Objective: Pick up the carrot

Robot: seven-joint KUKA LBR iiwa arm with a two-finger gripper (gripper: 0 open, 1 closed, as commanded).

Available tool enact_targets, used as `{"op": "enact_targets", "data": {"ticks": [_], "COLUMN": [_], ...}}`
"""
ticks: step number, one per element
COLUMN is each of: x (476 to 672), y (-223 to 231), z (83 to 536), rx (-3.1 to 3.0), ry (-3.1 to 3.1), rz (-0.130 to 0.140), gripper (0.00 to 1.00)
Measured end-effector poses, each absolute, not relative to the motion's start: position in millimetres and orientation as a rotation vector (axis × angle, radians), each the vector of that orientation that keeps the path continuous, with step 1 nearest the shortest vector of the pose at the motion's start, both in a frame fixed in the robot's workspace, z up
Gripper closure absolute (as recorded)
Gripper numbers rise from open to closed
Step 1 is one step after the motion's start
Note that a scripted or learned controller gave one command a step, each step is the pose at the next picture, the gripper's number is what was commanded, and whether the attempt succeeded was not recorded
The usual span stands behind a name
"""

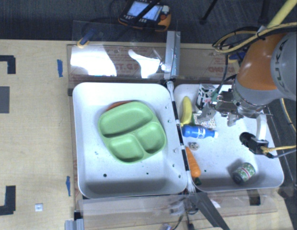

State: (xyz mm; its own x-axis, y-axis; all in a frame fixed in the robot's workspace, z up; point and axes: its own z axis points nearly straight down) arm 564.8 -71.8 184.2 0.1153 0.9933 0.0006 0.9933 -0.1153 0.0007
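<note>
1. I am the gripper (211, 110). I hang over the top part of the right bin (220, 159), a bit right of the middle of the frame.
2. I cannot tell if my jaws are apart or together. That spot is too fuzzy.
3. I see nothing orange at my tip, so I think I do not have the carrot.
4. The carrot (192, 162) lies low in the frame, just right of the middle. It rests along the left wall of the right bin. Its dark green end points to the bottom of the frame.
5. A bottle (199, 132) lies between me and the carrot, just above the carrot's top end.
6. A banana (187, 110) lies just left of me, by the same wall.
7. A can (244, 171) sits in the lower right of the bin, well apart from the carrot.
8. I think the step in hand is the reach. The grab is not yet done.
9. Next I need to go down the frame and a little left, past the bottle, and stop over the middle of the carrot.
10. My jaws should close across the carrot's thin way. The wall is very close, so the jaw on that side has little room. I must go down with care.
</note>
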Motion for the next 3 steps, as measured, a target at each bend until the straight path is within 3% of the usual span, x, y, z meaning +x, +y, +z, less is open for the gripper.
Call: {"op": "enact_targets", "data": {"ticks": [1, 2, 3], "x": [496.2, 479.4, 535.3], "y": [-30, 49, -1], "z": [189, 183, 184], "rx": [2.416, 2.216, 1.861], "ry": [2.013, 2.232, 2.529], "rz": [-0.003, -0.003, 0.001], "gripper": [0.0, 0.0, 0.0]}}
